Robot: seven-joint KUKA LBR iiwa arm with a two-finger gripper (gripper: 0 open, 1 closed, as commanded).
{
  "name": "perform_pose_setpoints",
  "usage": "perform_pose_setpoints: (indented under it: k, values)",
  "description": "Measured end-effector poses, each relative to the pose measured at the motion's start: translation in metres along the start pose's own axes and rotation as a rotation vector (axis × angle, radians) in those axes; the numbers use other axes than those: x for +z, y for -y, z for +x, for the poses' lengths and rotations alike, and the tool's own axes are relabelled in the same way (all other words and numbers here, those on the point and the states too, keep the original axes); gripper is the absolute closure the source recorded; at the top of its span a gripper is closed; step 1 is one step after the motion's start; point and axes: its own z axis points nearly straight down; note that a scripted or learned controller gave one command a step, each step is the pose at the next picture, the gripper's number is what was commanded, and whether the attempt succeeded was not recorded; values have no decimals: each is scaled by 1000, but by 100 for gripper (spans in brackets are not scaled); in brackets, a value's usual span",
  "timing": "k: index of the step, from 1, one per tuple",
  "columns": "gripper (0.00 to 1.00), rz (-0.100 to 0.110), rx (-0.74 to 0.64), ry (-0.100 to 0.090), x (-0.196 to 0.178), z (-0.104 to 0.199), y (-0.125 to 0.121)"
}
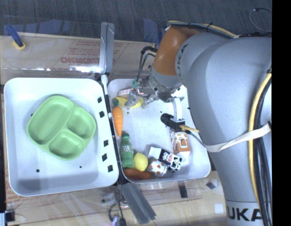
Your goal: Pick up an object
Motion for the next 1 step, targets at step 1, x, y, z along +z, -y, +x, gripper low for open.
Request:
perform_pose_setpoints:
  k: [1]
  values:
    - [100, -34, 80, 0, -108, 63, -4]
